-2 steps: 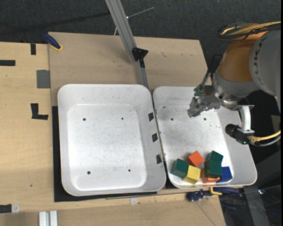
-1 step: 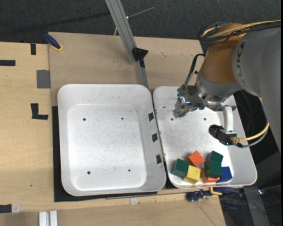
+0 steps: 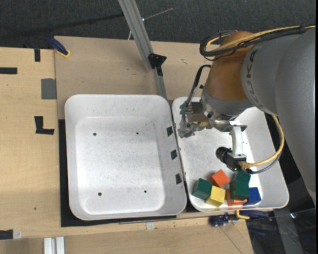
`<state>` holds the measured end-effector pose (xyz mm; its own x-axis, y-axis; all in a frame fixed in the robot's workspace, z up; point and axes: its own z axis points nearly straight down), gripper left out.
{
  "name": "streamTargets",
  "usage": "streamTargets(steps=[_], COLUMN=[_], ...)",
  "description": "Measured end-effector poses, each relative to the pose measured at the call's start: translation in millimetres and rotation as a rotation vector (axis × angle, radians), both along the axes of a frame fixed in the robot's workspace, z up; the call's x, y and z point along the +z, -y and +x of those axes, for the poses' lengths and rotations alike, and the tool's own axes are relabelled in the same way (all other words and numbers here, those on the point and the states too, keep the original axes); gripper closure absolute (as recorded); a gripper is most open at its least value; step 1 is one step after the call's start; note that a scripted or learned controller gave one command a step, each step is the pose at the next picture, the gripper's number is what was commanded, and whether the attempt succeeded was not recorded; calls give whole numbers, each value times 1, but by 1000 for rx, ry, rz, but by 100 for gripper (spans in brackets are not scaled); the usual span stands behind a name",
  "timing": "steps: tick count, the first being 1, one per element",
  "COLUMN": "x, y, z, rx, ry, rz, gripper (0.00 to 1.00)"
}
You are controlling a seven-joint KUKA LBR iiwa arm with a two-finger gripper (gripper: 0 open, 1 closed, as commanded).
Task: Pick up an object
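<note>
Grey arm (image 3: pixel 286 62) looms closest; its claw (image 3: pixel 186 121) is probably empty, its opening unclear. Small blocks (image 3: pixel 222 188) look rigid, light; grip flat opposite faces.

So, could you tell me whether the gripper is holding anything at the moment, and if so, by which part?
It cannot be told. The gripper hangs at the right bin's upper left corner, far from the blocks piled at that bin's near edge.

The arm (image 3: pixel 286 62) hides the right bin's (image 3: pixel 201 152) far end; its bulk runs off the right edge.
</note>
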<state>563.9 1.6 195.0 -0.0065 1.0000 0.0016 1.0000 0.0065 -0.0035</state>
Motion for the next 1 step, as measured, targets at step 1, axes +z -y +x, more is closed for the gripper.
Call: streamTargets(steps=[1], x=[-2], y=[-54], z=[-8], rx=[1], ry=[0], rz=[1], gripper=[100])
